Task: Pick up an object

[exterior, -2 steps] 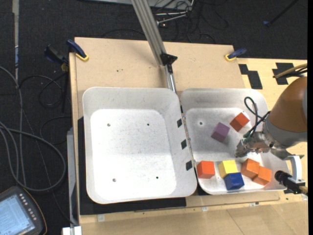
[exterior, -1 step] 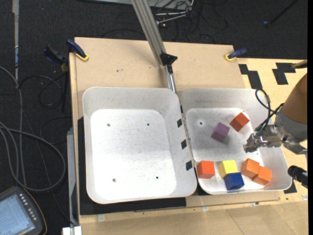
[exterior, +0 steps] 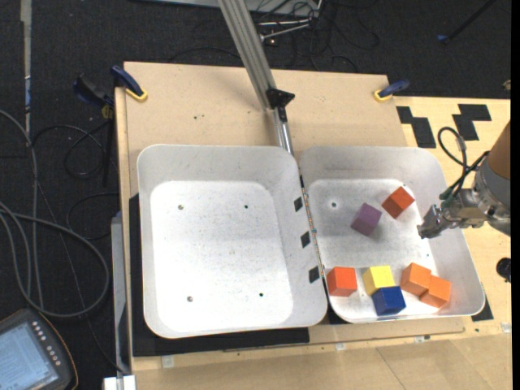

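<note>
The right bin [exterior: 455, 242] holds the blocks, and the gripper [exterior: 428, 227] hangs over its right wall, just right of the upper orange block [exterior: 397, 201] and apart from it. The purple block [exterior: 366, 218] lies further left. Whether its fingers are apart or together, I cannot tell.

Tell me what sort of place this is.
Most likely a robotics lab test bench. Two white bins sit on a clamped wooden board, coloured blocks lie in the right bin, and loose cables trail over the dark floor.
</note>
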Controlling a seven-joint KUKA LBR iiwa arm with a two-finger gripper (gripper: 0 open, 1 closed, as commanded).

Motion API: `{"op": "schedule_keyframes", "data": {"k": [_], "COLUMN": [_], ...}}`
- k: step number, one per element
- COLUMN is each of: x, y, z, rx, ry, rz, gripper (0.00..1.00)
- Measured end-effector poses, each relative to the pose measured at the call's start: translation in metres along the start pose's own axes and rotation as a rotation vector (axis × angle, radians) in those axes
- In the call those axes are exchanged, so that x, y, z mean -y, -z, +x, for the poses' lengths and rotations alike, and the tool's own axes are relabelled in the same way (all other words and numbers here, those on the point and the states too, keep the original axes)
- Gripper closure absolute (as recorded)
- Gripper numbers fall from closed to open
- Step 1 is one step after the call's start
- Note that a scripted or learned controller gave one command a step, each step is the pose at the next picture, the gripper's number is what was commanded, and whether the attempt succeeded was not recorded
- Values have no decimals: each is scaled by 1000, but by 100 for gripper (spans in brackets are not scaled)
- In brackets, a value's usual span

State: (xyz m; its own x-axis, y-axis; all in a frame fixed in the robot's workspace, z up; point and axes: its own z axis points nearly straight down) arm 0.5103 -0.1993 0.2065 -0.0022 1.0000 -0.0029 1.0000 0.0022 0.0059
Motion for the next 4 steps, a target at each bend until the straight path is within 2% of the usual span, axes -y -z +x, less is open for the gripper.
{"op": "schedule_keyframes", "data": {"k": [1,3,4], "x": [-6,-31,-46], "y": [44,27,36], "z": [-5,90,137], "rx": [1,-4,-4], "ry": [0,6,5], "rz": [0,6,4], "gripper": [100,100,100]}}
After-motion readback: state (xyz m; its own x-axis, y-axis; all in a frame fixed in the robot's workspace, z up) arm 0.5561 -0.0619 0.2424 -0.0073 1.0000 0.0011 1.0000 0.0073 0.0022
